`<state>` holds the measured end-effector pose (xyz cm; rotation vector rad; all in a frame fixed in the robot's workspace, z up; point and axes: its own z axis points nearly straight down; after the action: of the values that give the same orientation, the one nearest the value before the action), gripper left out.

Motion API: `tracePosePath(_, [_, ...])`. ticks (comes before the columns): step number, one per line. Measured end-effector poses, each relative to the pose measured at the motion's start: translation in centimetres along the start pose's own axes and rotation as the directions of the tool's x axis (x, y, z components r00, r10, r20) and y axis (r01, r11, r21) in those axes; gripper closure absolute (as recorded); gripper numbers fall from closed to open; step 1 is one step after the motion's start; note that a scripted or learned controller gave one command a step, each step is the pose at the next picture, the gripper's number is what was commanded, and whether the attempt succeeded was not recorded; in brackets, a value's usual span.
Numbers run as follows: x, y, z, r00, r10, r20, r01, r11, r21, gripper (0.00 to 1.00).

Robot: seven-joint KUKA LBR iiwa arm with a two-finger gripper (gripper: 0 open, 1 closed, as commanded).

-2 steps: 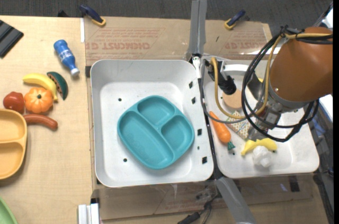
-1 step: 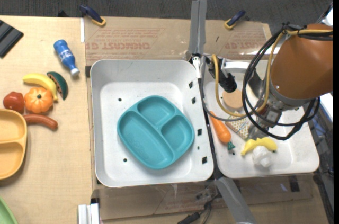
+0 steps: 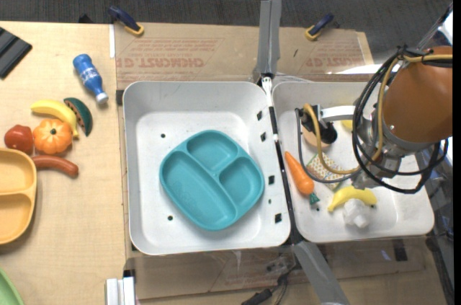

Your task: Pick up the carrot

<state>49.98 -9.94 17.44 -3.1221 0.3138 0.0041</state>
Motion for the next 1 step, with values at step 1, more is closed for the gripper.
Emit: tracePosePath(1, [-0.01,0.00,0.04,1.000,0.000,0.001,0.000,1.000,0.000,0.00])
